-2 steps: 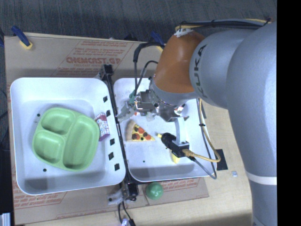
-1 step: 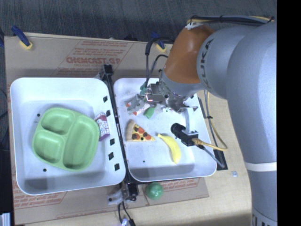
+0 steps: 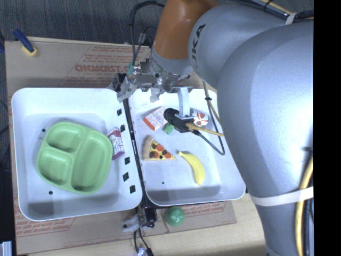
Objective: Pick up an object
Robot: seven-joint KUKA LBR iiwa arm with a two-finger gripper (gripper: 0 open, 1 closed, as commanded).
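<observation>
My gripper (image 3: 145,87) hangs under the orange wrist band, above the far edge of the right bin (image 3: 229,188), near the wall between the two bins. Just in front of it in the right bin lies a small orange and white box (image 3: 154,119) with a little green piece (image 3: 169,128) beside it. A pizza slice toy (image 3: 156,150) and a yellow banana (image 3: 194,167) lie nearer the front. A red and white item (image 3: 201,119) sits to the right, partly hidden by the robot. I see nothing held in the gripper.
The left bin (image 3: 21,196) holds a green divided plate (image 3: 74,156) and a purple and white packet (image 3: 116,141) by the dividing wall. A green ball (image 3: 174,215) rests on the cardboard in front of the bins. The big grey arm covers the right side.
</observation>
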